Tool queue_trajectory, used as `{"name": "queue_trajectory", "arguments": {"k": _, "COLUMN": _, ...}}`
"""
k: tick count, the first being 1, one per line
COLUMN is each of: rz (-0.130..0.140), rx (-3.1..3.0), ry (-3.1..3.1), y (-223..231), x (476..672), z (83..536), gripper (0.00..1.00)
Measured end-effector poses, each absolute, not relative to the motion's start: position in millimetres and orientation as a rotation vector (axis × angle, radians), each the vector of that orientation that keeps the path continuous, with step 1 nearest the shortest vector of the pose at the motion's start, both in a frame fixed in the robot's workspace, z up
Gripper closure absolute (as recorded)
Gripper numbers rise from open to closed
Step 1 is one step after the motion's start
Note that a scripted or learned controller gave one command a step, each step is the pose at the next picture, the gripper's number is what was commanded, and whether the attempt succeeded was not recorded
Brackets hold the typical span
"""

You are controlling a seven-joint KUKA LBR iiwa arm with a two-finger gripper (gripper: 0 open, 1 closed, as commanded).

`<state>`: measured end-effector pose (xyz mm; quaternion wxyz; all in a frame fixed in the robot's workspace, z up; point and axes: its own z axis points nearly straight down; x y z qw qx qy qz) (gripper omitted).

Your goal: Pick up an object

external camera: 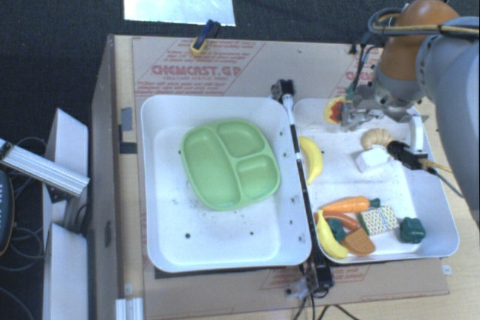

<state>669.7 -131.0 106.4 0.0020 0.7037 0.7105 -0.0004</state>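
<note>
- Upper right of the frame: gripper [351, 113] sits low over the right bin's [442, 217] far corner, beside a small red-and-yellow object [334, 112]; cannot tell whether it is apart or together.
- Risk, as judged: object lies close against the bin wall, so a descent may strike the rim or nudge it aside.
- Object is small, rounded, partly hidden by the gripper.
- Green tray [229, 163] sits in the left bin [161, 236], well apart.
</note>
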Motion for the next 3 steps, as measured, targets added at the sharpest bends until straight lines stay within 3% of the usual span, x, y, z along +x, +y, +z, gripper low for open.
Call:
{"name": "queue_trajectory", "arguments": {"k": 1, "rz": -0.002, "rx": 2.207, "ry": 2.230, "y": -130.9, "x": 669.7, "z": 106.3, "gripper": 0.00}}
{"name": "queue_trajectory", "arguments": {"k": 2, "rz": -0.006, "rx": 2.220, "ry": 2.226, "y": -168.3, "x": 667.6, "z": 84.1, "gripper": 0.00}}
{"name": "queue_trajectory", "arguments": {"k": 3, "rz": -0.004, "rx": 2.215, "ry": 2.229, "y": -167.9, "x": 668.7, "z": 95.7, "gripper": 1.00}}
